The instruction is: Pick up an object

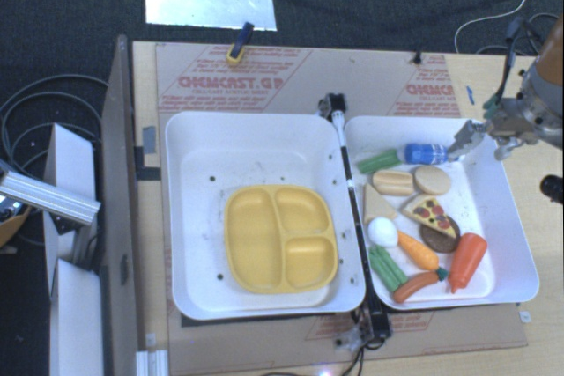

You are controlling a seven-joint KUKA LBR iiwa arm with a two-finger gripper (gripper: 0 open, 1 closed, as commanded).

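Pincer [480, 139] first: hangs up and to the right of the pizza slice [429, 211], over the far right corner of the right bin [522, 276]. Cannot tell whether wide or narrow, too small and grey against the rim. Seems to grip nothing.

Just left of it, and straight above the pizza slice, lies a blue bottle [427, 154] on its side. Left of the bottle, a green pod [379, 161].

Between bottle and pizza slice: a tan bread roll [393, 182] and a round biscuit [433, 180], side by side, the biscuit touching the slice's top edge.

Under the pizza slice's lower corner, a dark brown disc [443, 240], partly covered by it.

Left of the pizza slice and a little lower, a white egg [382, 232]. Below the slice, an orange carrot [418, 250], touching the egg. Down and to the right of the slice, a red-orange pepper [467, 261], tilted. Farther down and left, a green cucumber [385, 265] and a reddish sausage [416, 284], crossing at the near wall.

Well to the left of the pizza slice, across the shared bin walls: the left bin [189, 132] with a yellow divided plate [282, 238] lying flat in it.

Both bins on a cardboard-covered surface [291, 75].
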